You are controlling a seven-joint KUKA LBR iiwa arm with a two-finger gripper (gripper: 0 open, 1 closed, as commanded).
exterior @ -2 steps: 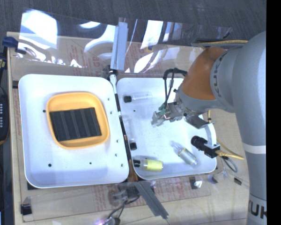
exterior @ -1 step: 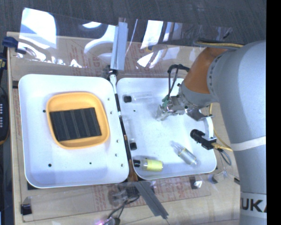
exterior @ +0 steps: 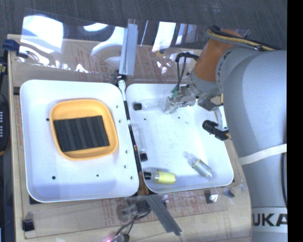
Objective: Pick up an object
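My gripper point(exterior: 174, 103) hangs over the far part of the right bin point(exterior: 219, 178), low above its floor, with the grey arm reaching in from the right. A small black piece point(exterior: 137, 106) lies to its left near the bin's far-left corner. At the near edge rests a yellow cylinder with a black cap point(exterior: 163, 177). To the right of that cylinder sits a small clear bottle point(exterior: 199, 165). Nothing shows in the gripper's grasp.
The left bin point(exterior: 35, 180) holds a yellow-rimmed tray with a black ridged insert point(exterior: 82, 130). Another small black bit point(exterior: 143, 157) sits against the right bin's left wall. A metal bar point(exterior: 127, 49) stands behind the two bins.
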